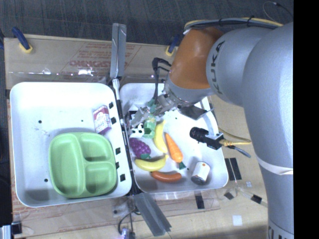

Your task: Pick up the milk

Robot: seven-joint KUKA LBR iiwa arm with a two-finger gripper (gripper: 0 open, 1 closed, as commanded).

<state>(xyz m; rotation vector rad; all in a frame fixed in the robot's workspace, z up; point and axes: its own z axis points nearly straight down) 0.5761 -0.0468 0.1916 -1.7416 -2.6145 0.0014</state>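
A small black-and-white spotted carton with a green patch, seemingly the milk, lies at the left wall of the right bin, just above the purple grapes. My gripper hangs low over the bin's upper left corner, directly above and to the right of that carton. Its tips are very close to the carton, and part of the carton is hidden under them. Nothing is visibly lifted.
The right bin also holds two bananas, a carrot, a sausage and a can. In the left bin sit a green divided plate and a red-and-white carton near the divider.
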